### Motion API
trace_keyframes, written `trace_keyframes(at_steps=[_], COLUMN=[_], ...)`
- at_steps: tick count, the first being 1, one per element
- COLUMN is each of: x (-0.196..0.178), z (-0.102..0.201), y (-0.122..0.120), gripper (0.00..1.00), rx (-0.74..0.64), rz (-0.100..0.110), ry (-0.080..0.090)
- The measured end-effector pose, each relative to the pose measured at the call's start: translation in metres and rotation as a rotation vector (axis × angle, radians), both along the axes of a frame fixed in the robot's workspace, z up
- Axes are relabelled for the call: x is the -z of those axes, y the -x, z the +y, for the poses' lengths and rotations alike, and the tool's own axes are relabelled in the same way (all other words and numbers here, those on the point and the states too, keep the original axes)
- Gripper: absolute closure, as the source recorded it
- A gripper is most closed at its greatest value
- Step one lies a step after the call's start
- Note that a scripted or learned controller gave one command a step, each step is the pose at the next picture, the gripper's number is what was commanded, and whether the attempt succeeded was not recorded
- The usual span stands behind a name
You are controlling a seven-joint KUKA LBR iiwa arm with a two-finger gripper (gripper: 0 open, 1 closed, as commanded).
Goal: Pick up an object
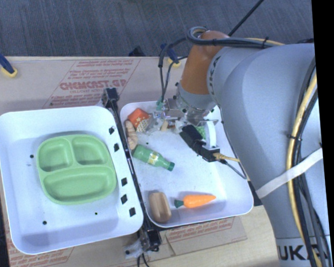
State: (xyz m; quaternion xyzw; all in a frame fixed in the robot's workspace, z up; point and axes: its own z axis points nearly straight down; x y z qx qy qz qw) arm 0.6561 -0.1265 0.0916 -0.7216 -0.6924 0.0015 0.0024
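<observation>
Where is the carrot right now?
The carrot lies near the front edge of the right bin, in the camera view's lower middle. A small brown bread roll sits just to its left, and the green bottle lies farther back.

Even bright overhead light, soft shadows; white bins (pixel 11 171) slightly washed out; mild overall softness.

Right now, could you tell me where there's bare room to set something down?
Bare floor rings the green divided plate in the left bin. In the right bin, between green bottle and carrot. Crowded at its far end.
</observation>
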Motion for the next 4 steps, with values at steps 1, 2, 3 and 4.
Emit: trace_keyframes(at_steps=[1,2,3,4], x=[-0.001,-0.001,0.0,-0.01], z=[0.034,0.032,0.029,0.029], y=[0.0,0.0,0.0,0.0], gripper=[0.0,0.0,0.0,1.0], rx=[-0.157,-0.215,0.041,0.036], rz=[-0.003,-0.002,-0.002,0.001], ry=[0.004,0.001,0.002,0.001])
